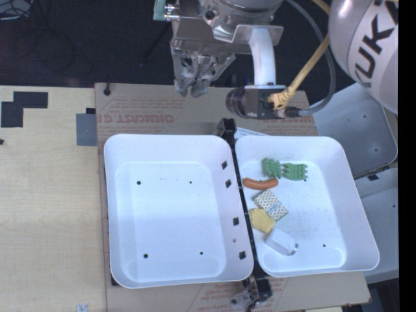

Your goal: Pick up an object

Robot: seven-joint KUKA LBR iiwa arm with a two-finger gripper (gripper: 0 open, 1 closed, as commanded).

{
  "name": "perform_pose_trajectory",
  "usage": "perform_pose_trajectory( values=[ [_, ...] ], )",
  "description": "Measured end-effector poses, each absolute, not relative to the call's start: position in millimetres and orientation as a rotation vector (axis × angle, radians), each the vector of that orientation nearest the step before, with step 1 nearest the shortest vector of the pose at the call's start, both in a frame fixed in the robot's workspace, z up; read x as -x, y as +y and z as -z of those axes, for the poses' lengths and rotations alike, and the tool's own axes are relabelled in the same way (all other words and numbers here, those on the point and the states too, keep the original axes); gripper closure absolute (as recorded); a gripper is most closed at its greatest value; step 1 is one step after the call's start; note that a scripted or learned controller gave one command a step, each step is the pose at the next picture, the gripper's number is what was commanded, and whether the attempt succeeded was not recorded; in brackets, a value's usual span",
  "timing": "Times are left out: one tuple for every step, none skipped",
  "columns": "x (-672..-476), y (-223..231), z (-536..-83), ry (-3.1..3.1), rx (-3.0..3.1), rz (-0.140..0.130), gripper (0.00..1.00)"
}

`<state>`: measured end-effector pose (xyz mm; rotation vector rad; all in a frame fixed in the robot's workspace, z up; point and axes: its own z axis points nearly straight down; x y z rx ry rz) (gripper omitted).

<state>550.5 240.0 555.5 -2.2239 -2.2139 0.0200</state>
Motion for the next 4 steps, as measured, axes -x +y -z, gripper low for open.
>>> perform_pose_trajectory(
  values=[
    [-551.5,238.6,-564.6,-2.209,2.227,-0.026,1.00],
    [-486.6,164.2,-447.8,-2.211,2.221,-0.027,1.00],
    [-475.2,215.4,-523.7,-2.228,2.215,0.005,1.00],
    [-534.9,245.7,-537.2,-2.227,2.216,-0.003,1.00]
  ],
)
